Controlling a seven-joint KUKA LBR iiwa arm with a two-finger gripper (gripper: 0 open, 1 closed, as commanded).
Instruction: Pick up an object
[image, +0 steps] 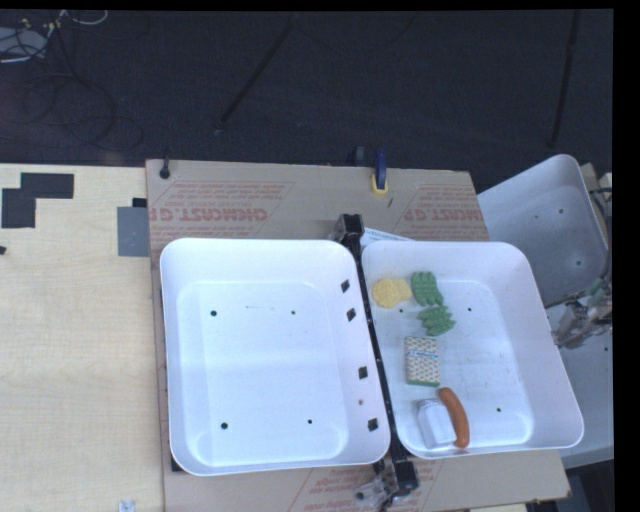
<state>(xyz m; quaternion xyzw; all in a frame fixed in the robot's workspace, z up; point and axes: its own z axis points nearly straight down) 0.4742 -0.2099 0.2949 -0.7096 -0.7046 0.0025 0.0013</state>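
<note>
I am choosing the orange sausage (455, 415) in the right bin (520, 262), touching a grey block (434, 424); finger state: cannot tell.

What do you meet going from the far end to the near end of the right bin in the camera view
Yellow disc and the first green piece side by side at the far end → second green piece → sponge block → sausage beside a grey-white item nearest the camera.
</note>
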